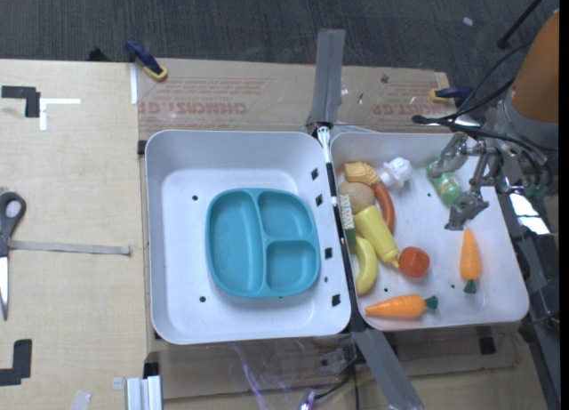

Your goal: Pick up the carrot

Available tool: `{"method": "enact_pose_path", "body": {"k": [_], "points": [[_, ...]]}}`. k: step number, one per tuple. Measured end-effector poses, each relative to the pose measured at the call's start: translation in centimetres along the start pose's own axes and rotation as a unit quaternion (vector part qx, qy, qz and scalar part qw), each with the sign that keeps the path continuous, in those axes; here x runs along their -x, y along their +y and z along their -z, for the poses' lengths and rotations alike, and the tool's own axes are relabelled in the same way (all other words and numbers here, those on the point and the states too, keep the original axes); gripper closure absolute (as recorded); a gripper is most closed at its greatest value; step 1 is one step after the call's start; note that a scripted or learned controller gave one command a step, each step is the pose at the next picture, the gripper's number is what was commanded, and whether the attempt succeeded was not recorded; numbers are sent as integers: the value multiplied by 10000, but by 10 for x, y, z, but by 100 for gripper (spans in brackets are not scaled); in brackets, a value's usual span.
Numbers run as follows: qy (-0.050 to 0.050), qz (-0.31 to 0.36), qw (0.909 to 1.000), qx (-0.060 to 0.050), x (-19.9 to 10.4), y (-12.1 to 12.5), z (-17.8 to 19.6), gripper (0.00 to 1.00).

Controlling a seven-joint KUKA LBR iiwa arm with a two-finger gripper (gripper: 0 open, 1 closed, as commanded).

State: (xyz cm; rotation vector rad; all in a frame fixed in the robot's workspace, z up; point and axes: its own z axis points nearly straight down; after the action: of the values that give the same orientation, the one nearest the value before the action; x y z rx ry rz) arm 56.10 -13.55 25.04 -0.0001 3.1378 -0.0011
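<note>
Metal fingers of the gripper (464, 188) hang spread apart over the upper right part of the right bin (507, 309), with nothing between them. Two carrots lie in that bin. The nearer carrot (469, 259) sits just below the gripper's lower fingertip, upright in the view with its green end pointing down, not touching the fingers. The second carrot (401, 307) lies further down and to the left of the gripper, lengthwise along the bin's lower wall, green end to the right. A green object (447, 188) rests close by the left finger. Left of the gripper are a tomato (413, 261), a banana (364, 263), a yellow bottle (377, 231) and a white lump (396, 170). Well to the left, the other bin (169, 221) holds a blue divided plate (263, 243).
</note>
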Motion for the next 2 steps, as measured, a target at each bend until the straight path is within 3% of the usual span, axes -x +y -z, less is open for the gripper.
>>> {"method": "enact_pose_path", "body": {"k": [1, 2], "points": [[-9, -74, 10000, -5, 6, -76, -27, 0], [-2, 1158, 9933, 1, -8, -86, -157, 0]]}}
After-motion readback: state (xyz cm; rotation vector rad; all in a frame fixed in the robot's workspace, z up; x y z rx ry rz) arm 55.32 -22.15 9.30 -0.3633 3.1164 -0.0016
